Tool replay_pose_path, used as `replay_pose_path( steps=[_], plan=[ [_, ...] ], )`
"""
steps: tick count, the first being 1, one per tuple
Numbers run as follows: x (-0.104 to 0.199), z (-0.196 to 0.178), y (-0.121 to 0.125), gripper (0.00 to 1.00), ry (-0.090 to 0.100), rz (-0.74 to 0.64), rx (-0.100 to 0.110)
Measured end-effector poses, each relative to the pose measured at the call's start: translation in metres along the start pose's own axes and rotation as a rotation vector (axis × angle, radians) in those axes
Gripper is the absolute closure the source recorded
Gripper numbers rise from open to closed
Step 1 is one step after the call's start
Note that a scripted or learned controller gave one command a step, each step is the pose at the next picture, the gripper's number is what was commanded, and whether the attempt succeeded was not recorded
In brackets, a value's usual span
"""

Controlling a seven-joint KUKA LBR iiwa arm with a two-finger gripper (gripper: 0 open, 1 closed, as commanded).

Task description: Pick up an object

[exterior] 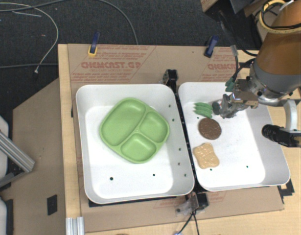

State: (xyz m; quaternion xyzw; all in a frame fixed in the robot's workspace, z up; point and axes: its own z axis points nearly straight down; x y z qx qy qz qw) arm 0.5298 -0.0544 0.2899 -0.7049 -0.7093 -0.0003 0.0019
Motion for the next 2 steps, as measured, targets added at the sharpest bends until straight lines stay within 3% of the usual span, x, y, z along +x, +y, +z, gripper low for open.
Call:
replay_pose_path(
  steps=[2],
  plan=[
    [0.102, 0.029, -0.008, 1.0, -0.001, 0.001, 0.001]
  ],
)
